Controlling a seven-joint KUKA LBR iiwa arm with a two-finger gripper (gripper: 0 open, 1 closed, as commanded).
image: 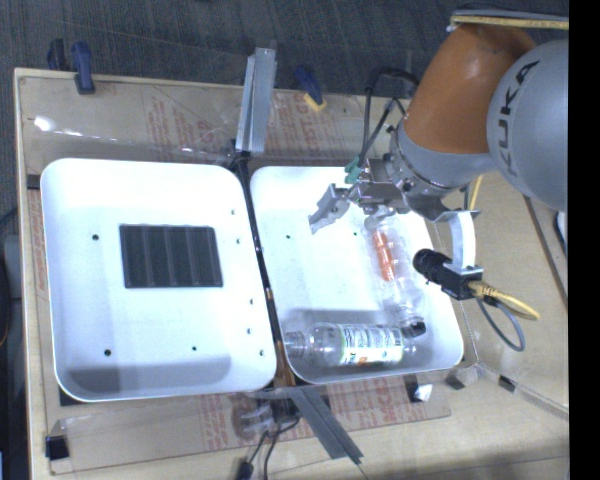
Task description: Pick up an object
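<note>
arm (500, 98): running off the right edge, covering the right bin's (310, 278) far corner
orange-banded bottle (390, 263): top lying hidden under the wrist
gripper (332, 208): finger spacing blurring together

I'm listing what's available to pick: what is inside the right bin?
Inside the right bin: a clear bottle lying along its near wall and another clear bottle with an orange label below the hand. The arm covers the far right corner.

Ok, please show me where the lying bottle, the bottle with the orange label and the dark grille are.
lying bottle (352, 345): camera view, on its label.
bottle with orange label (383, 255): camera view, on the orange label.
dark grille (170, 256): camera view, on its middle, in the left bin.
</note>
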